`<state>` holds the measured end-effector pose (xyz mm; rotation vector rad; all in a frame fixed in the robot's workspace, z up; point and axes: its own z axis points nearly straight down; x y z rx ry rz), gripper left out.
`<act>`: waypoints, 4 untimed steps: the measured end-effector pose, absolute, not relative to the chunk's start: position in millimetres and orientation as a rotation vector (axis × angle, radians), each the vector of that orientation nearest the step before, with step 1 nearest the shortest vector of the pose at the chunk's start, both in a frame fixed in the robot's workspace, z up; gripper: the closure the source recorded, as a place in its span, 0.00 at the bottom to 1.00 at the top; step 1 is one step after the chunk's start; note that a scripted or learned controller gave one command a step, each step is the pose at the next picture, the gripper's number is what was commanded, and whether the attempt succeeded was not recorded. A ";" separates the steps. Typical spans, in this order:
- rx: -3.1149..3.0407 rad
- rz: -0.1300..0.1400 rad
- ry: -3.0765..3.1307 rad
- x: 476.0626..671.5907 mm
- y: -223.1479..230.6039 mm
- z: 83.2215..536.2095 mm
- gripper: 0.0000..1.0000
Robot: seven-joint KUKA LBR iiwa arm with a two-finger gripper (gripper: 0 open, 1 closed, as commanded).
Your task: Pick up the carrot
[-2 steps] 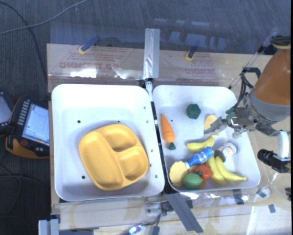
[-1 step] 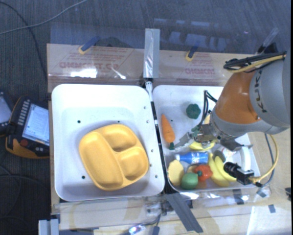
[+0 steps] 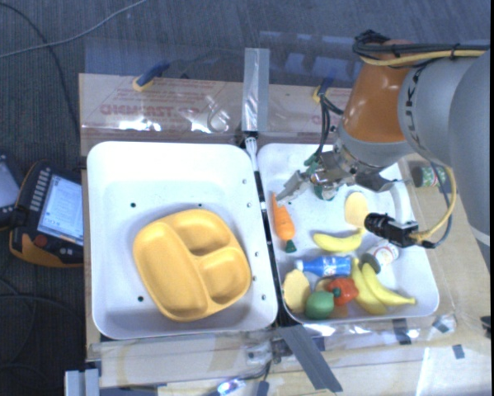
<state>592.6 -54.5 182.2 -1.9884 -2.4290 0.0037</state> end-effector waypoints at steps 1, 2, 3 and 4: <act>-2.078 0.004 -2.350 563.3 -42.7 181.6 0.00; -2.036 0.005 -2.389 556.1 45.8 181.8 0.00; -2.139 0.006 -2.298 554.1 -9.5 181.8 0.00; -2.202 -0.007 -2.214 576.3 -43.6 163.5 0.00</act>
